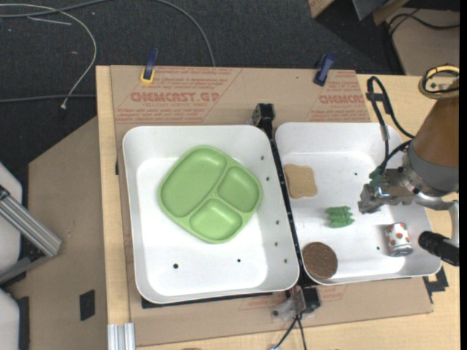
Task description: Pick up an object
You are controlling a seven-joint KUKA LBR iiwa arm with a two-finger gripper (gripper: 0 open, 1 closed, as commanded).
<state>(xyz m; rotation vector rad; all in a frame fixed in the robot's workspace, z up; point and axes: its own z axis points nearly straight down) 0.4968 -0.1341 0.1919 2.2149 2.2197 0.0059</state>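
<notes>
The gripper (370, 197) is hovering in the right bin (321, 138); whether it is open or closed I cannot tell. The small green object (339, 216) is lying just down-left of it (nearest candidate), apparently not yet grasped.

Two shallow white bins, the left bin (139, 217) and the right bin (328, 141), sit side by side on a cardboard-covered surface (219, 93), its back edge held by two blue clamps (150, 64). Cables (87, 20) trail across the dark floor (44, 71) behind.
</notes>
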